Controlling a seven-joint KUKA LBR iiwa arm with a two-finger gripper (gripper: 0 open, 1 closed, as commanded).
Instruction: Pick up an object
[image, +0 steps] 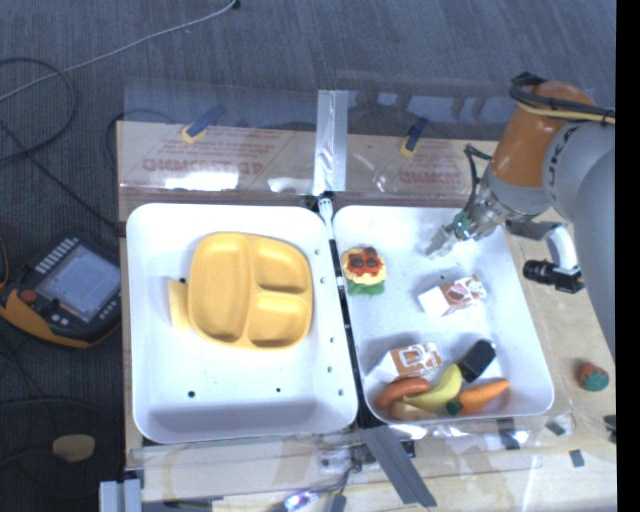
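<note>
I see a pale wood tabletop (570, 345) carrying two shallow white plastic bins side by side, on dark grey carpet floor (90, 60) with loose cables. A brown cardboard sheet (230, 155) lies behind the bins; it has red print, mirrored or inverted, and I can't read it. A handheld control pendant with a grey screen and orange edge (62, 292) sits on the floor at left.

The left bin (230, 400) holds a yellow plastic divided tray (250, 290). The right bin (520, 300) holds the pick candidates: a small toy burger with red, yellow and green layers (363, 271) near the divider, a small white packet with a red printed label (452, 295) mid-bin with text too small to read, and a pile at the near edge made of an orange-and-white printed packet (416, 358), a black block (476, 358), a yellow toy banana (437, 388), an orange toy carrot (484, 394) and a red toy sausage (400, 388). These overlap, so their edges are hard to separate.

The gripper (447, 240) sits low over the far right part of the right bin, apart from the white packet. Nothing is between its fingers; the fingers look close together but are blurred. The arm is cut off at the frame's right edge.

A small red and green object (592, 377) lies on the tabletop at right, unclear what.
</note>
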